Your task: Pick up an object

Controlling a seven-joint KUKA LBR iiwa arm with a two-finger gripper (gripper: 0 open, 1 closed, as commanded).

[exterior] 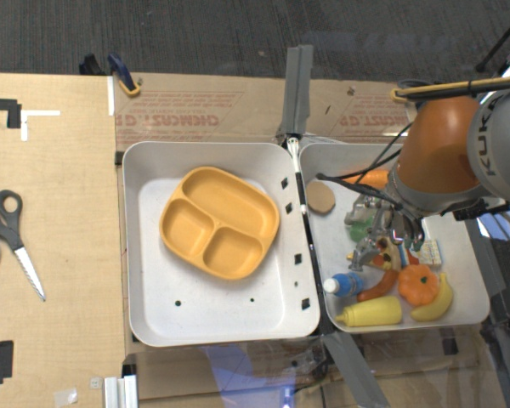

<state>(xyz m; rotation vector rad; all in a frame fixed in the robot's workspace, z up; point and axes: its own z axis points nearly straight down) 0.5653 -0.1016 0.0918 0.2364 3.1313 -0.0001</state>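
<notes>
Down in the right white bin (pixel 467 313), over the packed heap at its near end: grey two-finger gripper (pixel 389 238), its opening impossible to tell against the clutter beneath. Candidates for picking all crowded together there: round orange toy fruit (pixel 419 286), yellow banana (pixel 433 300), yellow plastic bottle lying on its side (pixel 372 313), small blue-and-white bottle (pixel 344 285), red-orange sausage-shaped piece (pixel 378 286). Apart from these, toward the far left corner, a flat tan disc (pixel 321 198). Likely trouble: closing on two touching pieces at once, or nudging a rounded one aside and coming up with nothing; smooth curved toys prone to slipping. In the left bin (pixel 144 313), an orange three-compartment plastic plate (pixel 219 222). Readable: part of "KUKA" on the arm (pixel 495 155); upside-down red print on the cardboard (pixel 195 116), seemingly "CHEMCAST", not certain.
</notes>
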